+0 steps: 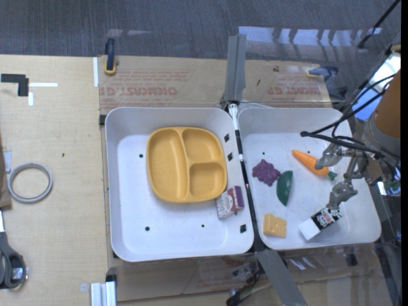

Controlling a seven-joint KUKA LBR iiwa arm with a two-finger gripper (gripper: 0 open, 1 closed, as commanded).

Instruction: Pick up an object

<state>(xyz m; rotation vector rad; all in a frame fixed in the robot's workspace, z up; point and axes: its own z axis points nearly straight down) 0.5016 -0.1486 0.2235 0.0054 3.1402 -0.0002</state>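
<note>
Plate (187, 163): smooth yellow plastic, matt. Bins (124, 190): white plastic, slight sheen. Bench (57, 234): pale wood. Tape ring (29, 182), nine o'clock: glossy.

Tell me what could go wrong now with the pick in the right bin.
1. The claw hangs just above the small white carton, which lies near the bin's front wall; a push could slide it against the wall instead of lifting it.
2. The carrot lies close beside the arm's cables, so it may get knocked.

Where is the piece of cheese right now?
The yellow cheese wedge lies in the right bin, near its front left corner. It sits just below the green piece and to the left of the small white carton.
</note>
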